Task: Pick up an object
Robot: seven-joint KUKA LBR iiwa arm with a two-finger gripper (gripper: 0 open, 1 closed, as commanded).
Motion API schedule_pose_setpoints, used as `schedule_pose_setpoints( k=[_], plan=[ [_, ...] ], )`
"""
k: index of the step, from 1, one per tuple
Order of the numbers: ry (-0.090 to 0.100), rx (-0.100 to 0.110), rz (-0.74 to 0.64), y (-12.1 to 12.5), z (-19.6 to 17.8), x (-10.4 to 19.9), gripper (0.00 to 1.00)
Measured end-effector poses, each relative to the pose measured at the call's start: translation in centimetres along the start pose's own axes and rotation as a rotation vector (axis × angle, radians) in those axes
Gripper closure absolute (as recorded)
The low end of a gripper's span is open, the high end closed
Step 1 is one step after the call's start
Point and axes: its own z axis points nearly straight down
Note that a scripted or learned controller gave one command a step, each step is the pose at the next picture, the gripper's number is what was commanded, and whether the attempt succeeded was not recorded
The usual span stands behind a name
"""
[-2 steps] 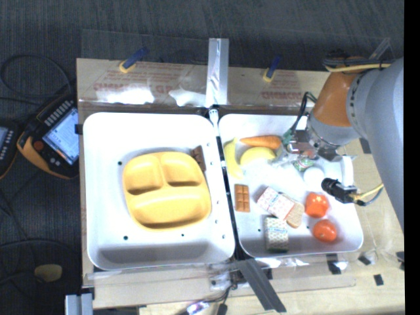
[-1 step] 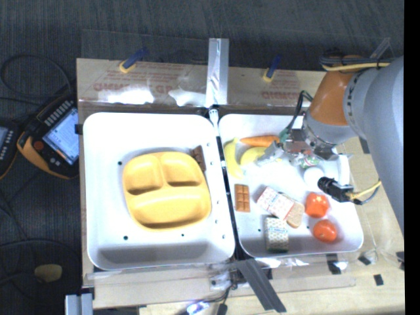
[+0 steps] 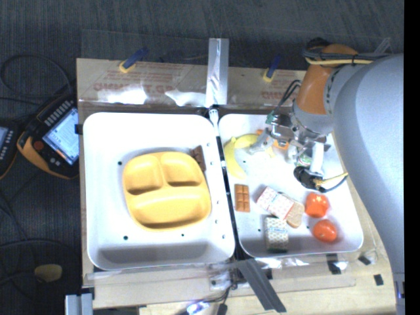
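"White plastic, two shallow bins side by side," I tell the listener. "My gripper point(image 3: 289, 135) hangs in the right bin point(image 3: 352, 240), near its twelve o'clock edge. Whether it is wide or narrow, I cannot tell: the wrist hides that."

"What is there to pick?"

"Nearest is a pale yellow rounded object point(image 3: 239, 152), at nine o'clock from my gripper, close to the wall between the bins. A small orange piece point(image 3: 281, 144) sits just beside my gripper at about seven o'clock. Toward six o'clock, well apart from me, lie a brown ridged bar point(image 3: 242, 197), two wrapped packets point(image 3: 276, 203) and two red-orange balls point(image 3: 317, 205). The left bin point(image 3: 98, 176) holds a yellow divided tray point(image 3: 167, 189)."

"What could go wrong?"

"I judge three risks. The yellow object looks smooth and curved, so a closing grip may squeeze it sideways against the wall instead of catching it. The orange piece is tiny, and a descent slightly off would close on nothing. A black cable loop point(image 3: 307, 176) hangs off my wrist at five o'clock, and I think it could drag across the packets or nudge a ball if I sweep that way."

"And the balls themselves?"

"Round, likely to roll off at the first touch."
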Motion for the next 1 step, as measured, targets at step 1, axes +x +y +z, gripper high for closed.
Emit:
schedule_pose_setpoints(
  k=[1],
  plan=[
    [0.020,-0.020,-0.039,-0.11,-0.62,-3.17,0.00]
  ],
)
